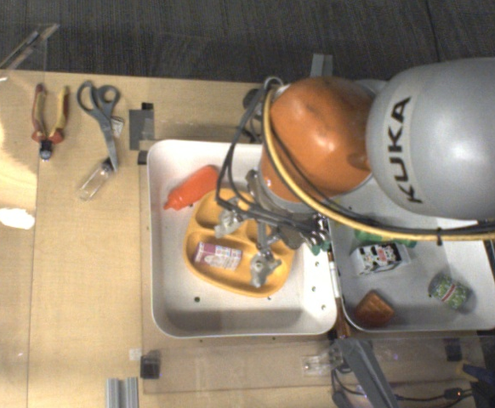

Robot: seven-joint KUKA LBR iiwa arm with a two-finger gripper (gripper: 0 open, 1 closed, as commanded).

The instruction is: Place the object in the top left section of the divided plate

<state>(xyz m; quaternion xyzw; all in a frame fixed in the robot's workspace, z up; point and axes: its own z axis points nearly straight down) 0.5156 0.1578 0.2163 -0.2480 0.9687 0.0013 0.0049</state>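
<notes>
The KUKA arm reaches in from the right side of the camera view, and its large grey housing, lettered KUKA, takes up the upper right. Beyond the grey shell sits the rounded orange band, and black and yellow cables loop around it and trail down toward the wrist. Below the orange section the wrist points downward, ending in the gripper, which hangs low at the centre of the view. Two metal fingers show beneath the cabling, one toward the left and one lower and further right, set apart from each other with a gap between them.
</notes>
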